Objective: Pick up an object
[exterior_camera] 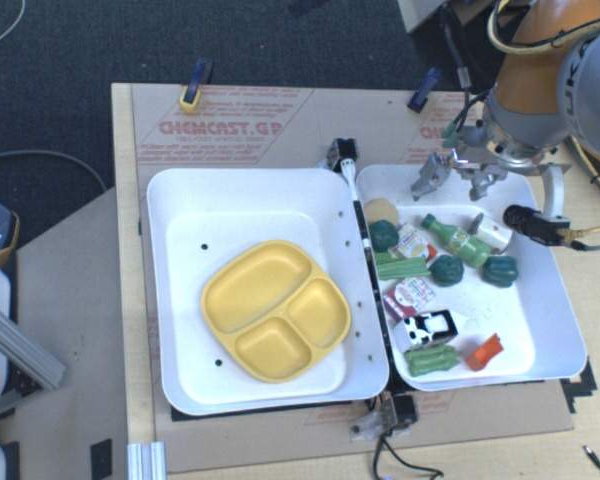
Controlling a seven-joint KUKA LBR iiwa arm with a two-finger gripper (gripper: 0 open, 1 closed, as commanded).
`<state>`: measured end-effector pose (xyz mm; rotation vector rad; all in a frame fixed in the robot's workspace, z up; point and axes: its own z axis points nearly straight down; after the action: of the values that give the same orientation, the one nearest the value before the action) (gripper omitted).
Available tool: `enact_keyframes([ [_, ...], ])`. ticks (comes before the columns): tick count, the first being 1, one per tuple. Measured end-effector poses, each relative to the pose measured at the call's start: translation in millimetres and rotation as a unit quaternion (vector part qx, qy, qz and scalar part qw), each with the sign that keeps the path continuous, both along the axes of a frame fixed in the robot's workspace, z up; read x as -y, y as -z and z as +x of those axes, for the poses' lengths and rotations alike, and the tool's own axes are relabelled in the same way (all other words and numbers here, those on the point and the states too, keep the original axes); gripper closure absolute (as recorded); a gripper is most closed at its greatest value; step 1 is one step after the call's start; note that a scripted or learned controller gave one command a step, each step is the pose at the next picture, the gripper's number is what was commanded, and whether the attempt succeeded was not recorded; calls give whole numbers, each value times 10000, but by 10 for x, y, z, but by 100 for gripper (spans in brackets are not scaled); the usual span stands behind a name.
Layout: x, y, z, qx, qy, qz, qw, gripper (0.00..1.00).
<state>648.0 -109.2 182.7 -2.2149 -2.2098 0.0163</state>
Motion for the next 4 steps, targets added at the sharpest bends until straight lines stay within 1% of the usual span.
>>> enact_keyframes([
  [1,0,-92,34,77,-11,-8,10000,0],
  [2,-17,342,-8,48,-13,-3,10000,0],
  [3,-93,838,-82,54,-11,-2,10000,0],
  [4,-90,944,-63,85,-10,-7,10000,0],
])
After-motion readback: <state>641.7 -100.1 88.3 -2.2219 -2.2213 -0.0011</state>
